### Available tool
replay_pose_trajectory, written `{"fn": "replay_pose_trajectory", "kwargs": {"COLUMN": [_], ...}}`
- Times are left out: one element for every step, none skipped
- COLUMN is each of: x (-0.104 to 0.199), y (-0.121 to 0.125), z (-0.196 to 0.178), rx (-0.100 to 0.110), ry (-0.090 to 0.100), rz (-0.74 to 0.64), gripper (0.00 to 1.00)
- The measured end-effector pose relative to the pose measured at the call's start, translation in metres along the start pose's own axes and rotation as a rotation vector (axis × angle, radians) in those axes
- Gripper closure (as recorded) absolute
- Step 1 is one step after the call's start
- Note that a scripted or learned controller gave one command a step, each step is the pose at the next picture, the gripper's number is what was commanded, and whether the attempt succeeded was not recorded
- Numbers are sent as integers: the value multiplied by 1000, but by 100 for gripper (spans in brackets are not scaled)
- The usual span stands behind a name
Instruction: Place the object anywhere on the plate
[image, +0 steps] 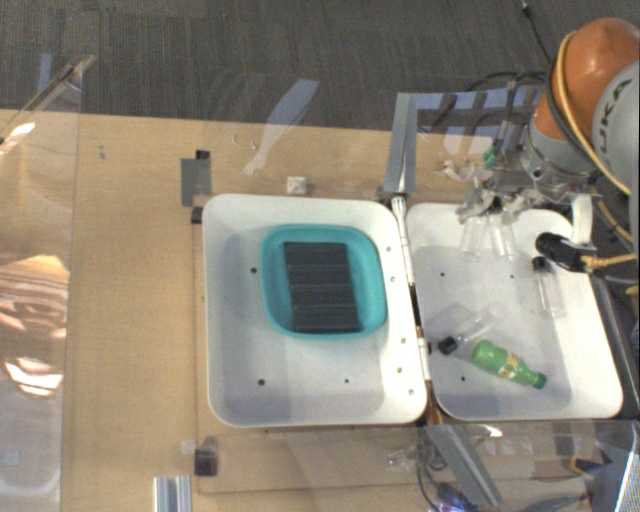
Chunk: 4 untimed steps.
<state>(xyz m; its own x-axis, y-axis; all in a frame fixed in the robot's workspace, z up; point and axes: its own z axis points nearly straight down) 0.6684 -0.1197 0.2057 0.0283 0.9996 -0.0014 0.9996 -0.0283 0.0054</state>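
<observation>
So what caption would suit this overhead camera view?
Arm's tool over the right bin, green bottle lying below; teal plate waits in the left bin.

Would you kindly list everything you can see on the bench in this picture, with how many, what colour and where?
Bins: two, white, side by side on the bench; left bin, right bin.
Plate: one, teal, square with rounded corners, in the left bin.
Dark ridged block: one, dark grey, lying on the plate.
Bottle: one, green, lying on its side in the near part of the right bin.
Clear item with a black cap: one, transparent, lying just left of the bottle in the right bin.
Small cube: one, whitish, on the bench behind the left bin.
Bench: one, light wood.
Arm: one, grey with an orange band, at upper right.
Gripper: one, over the far part of the right bin.
</observation>
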Motion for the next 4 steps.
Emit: {"fn": "replay_pose_trajectory", "kwargs": {"x": [47, 111, 111, 70], "y": [-45, -65, -65, -46], "z": [20, 12, 12, -23], "rx": [0, -2, -2, -2], "ry": [2, 2, 2, 1], "rz": [-230, -458, -457, -431], "gripper": [100, 100, 0, 0]}}
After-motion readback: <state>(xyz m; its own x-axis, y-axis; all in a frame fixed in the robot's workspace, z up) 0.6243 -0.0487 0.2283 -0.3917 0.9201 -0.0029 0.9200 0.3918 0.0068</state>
